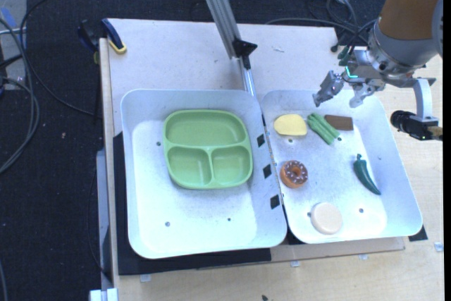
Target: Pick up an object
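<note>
My gripper [343, 93] hangs open over the far edge of the right bin [394, 215], nothing between its fingers. Just below it lie a brown block [341, 123] and a light green bundle of beans [323, 128]. Left of those sits a yellow lump [290, 125]. A glazed doughnut [294, 173] lies near the bin's left side, a dark green pepper [366, 175] toward its right, and a pale round disc [326, 218] at the front.
The left bin [148, 222] holds a green divided plate [208, 149]. A slanted metal pole [220, 0] rises behind the bins. Cables lie on the dark floor beyond the bench.
</note>
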`<act>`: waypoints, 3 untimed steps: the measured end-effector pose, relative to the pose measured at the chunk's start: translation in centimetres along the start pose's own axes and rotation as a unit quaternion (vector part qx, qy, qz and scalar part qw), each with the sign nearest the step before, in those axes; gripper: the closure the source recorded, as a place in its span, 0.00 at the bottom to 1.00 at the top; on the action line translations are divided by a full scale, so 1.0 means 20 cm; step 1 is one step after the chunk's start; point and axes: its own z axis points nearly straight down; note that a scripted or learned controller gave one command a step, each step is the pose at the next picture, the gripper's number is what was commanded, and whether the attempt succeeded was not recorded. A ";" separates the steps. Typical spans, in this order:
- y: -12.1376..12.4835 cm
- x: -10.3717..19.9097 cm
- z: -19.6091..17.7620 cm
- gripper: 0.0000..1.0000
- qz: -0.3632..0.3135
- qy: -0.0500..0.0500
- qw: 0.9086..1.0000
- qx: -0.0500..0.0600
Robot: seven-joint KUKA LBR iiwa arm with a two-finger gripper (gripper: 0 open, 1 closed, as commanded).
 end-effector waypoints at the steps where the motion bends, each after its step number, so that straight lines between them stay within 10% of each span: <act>1: 0.00 0.00 0.00 0.00 0.000 0.000 1.000 -0.001; 3: 0.02 0.02 0.43 0.00 0.001 0.000 1.000 0.002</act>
